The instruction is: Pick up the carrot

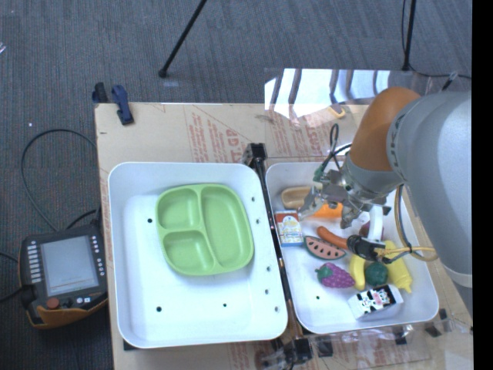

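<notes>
The grey arm [431,176] with its orange band is looming over the right bin [427,303], its gripper [339,199] hanging low near the bin's far edge. The carrot [331,212] is lying just under the gripper, beside a hot dog bun [294,197]. Nearby, a watermelon slice [323,247], grapes [334,276] and a milk carton [376,301] are resting toward the near edge. The left bin [139,322] is holding a green divided plate [205,228]. Whether the gripper is clenched or released I cannot tell
</notes>
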You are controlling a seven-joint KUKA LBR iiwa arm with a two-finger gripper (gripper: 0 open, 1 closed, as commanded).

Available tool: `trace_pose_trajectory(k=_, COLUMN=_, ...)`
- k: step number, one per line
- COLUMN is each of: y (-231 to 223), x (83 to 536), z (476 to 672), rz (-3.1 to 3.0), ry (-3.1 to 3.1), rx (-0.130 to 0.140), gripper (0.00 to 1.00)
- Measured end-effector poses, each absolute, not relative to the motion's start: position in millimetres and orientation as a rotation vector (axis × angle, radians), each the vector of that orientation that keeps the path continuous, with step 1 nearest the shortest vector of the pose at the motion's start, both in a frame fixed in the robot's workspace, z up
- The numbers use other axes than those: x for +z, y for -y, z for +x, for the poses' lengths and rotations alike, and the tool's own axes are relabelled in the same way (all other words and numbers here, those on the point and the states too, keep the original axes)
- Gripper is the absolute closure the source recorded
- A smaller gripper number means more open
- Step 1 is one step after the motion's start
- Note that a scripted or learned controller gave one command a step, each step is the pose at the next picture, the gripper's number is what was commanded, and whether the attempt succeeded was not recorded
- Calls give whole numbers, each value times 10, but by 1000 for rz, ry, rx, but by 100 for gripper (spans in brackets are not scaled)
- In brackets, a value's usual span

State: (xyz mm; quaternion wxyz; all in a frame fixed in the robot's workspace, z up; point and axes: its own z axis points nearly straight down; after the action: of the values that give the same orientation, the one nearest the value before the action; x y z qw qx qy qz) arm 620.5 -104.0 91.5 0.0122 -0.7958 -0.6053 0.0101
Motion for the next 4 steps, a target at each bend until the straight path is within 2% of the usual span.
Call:
trace_pose_trajectory(k=1, y=1042, x=1008, z=6207, rz=-2476, ry=1890, rx=34, gripper=100)
trace_pose_trajectory(k=2, y=1114, x=853, z=5380, rz=-2235, ry=2196, rx=5, gripper=100)
trace_pose_trajectory(k=3, y=127, x=1880, z=5132, rz=-2452, ry=1955, rx=-2, gripper=100)
trace_pose_trajectory(k=4, y=151, x=1933, z=5124, rz=-2449, ry=1947, rx=13, gripper=100)
